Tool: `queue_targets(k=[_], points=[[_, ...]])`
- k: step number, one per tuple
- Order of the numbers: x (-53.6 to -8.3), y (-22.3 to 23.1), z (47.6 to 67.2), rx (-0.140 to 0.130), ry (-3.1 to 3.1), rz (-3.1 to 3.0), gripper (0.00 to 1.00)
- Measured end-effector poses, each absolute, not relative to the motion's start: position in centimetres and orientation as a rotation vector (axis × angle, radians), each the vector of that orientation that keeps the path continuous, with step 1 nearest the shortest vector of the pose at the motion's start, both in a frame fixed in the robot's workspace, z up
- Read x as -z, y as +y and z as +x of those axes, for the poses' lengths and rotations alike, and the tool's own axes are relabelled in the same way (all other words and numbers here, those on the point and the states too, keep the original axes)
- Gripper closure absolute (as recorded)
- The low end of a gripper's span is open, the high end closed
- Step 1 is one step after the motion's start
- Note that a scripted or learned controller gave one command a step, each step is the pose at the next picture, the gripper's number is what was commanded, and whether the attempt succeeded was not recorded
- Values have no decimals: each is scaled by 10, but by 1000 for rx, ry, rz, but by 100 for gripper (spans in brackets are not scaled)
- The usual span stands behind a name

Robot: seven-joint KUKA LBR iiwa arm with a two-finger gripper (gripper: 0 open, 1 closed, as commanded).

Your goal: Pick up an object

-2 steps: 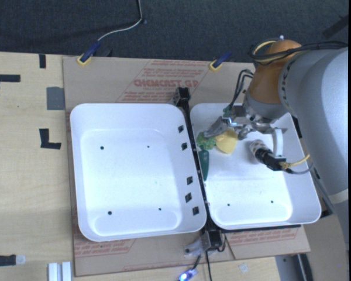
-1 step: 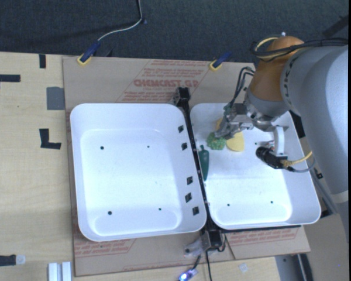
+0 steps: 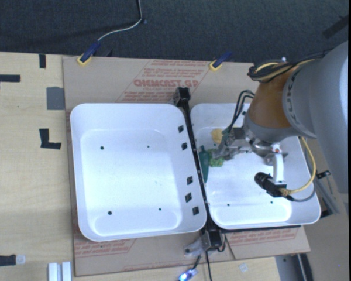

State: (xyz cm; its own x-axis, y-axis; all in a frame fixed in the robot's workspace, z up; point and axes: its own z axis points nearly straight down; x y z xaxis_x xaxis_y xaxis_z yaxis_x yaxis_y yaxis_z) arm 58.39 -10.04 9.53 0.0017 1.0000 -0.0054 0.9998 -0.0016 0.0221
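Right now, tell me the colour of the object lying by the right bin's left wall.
Green, as far as the camera view shows: the object lies beside the gripper.

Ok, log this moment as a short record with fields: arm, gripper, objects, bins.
arm: reaches in from the right, over the right bin
gripper: low near that bin's left wall
objects: green item by the left wall; small yellow item beside the gripper
grasp: cannot tell whether anything is held
left bin: white, shallow, beside the right one
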Motion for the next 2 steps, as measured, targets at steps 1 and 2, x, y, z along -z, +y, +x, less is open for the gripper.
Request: queue_targets(k=[1,2], points=[[-313,-101,625,-17,2214,2206,100],[-234,-94,587,10,2227,2226,100]])
